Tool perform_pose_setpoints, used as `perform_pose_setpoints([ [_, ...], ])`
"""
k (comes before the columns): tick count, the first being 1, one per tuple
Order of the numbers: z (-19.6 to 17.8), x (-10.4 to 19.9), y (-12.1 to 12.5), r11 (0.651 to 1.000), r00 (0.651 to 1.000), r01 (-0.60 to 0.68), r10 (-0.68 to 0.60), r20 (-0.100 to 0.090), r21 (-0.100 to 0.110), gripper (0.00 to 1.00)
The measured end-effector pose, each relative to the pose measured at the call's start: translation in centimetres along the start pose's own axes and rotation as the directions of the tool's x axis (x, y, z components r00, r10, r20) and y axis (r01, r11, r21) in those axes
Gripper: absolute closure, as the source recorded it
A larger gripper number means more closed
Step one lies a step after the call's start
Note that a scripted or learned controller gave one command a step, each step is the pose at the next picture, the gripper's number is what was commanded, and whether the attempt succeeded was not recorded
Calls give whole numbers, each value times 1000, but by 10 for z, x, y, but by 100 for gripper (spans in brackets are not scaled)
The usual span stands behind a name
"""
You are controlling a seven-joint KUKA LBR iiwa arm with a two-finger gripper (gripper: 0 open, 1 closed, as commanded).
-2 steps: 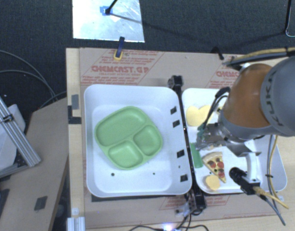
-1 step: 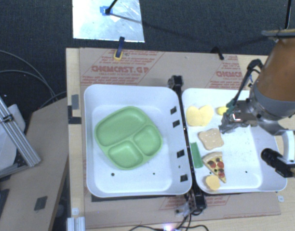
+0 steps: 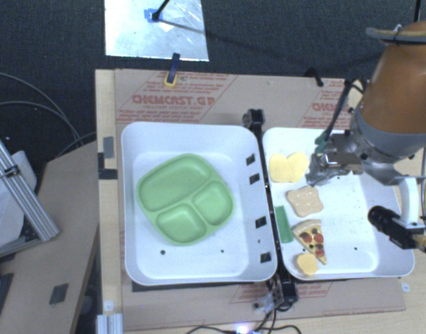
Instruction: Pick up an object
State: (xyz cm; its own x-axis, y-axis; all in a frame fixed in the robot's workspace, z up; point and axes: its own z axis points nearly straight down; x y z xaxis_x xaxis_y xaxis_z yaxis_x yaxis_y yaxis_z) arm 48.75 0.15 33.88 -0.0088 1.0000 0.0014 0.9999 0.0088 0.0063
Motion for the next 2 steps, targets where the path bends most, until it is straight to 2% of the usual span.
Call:
perform_pose_setpoints([
  [1,24,-83,5,1000,1000,-13,13,3,5,100],
  [2,162,-31,22,1000,1000,-1,1,-1,15,100],
])
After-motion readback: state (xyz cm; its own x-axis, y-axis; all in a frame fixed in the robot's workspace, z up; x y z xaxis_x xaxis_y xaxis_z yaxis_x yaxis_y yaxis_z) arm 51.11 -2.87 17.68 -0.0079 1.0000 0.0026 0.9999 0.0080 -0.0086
